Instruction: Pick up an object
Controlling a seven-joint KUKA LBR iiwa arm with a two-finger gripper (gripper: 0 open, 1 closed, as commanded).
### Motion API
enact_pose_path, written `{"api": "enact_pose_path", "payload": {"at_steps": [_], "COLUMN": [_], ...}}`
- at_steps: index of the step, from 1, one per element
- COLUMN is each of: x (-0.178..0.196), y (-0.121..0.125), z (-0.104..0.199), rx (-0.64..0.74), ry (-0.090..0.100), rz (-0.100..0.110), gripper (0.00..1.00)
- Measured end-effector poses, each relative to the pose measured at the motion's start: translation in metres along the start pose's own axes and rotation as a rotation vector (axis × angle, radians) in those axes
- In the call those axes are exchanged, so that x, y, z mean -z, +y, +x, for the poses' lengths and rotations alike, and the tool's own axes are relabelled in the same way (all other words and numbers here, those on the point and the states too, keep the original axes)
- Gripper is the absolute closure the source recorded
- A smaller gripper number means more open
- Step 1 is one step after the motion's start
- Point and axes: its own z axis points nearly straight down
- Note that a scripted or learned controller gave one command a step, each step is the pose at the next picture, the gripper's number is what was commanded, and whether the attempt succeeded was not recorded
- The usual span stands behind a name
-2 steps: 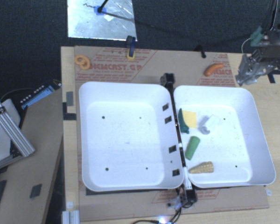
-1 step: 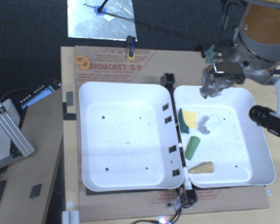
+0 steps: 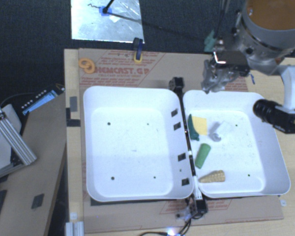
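The right bin (image 3: 265, 151) holds several small things. A yellow block (image 3: 200, 125) lies near its left wall with a dark green piece (image 3: 192, 128) against its left side. A green cylinder (image 3: 203, 155) lies below them, and a tan cone-shaped piece (image 3: 212, 176) rests near the front wall. A small grey and clear object (image 3: 216, 132) sits in the middle. My gripper (image 3: 214, 84) hangs above the back rim of the right bin, away from all of these, with nothing seen in it.
The left bin (image 3: 132, 141) stands beside the right one on a cardboard sheet (image 3: 123, 70). An orange ring (image 3: 86, 65) and a yellow and blue clamp (image 3: 137, 50) lie on the cardboard behind it. A shiny foil sheet (image 3: 107, 14) lies further back.
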Motion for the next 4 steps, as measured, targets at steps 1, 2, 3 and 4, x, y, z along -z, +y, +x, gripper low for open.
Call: {"api": "enact_pose_path", "payload": {"at_steps": [1, 2, 3, 4], "x": [-0.037, -0.007, 0.015, 0.013], "y": [0.0, 0.001, 0.001, 0.001], "z": [0.073, 0.087, 0.113, 0.131], "rx": [0.003, -0.003, -0.002, -0.002], "ry": [-0.001, 0.0, 0.001, 0.0], "rz": [0.007, 0.002, 0.002, 0.004], "gripper": [1.0, 1.0, 1.0, 1.0]}}
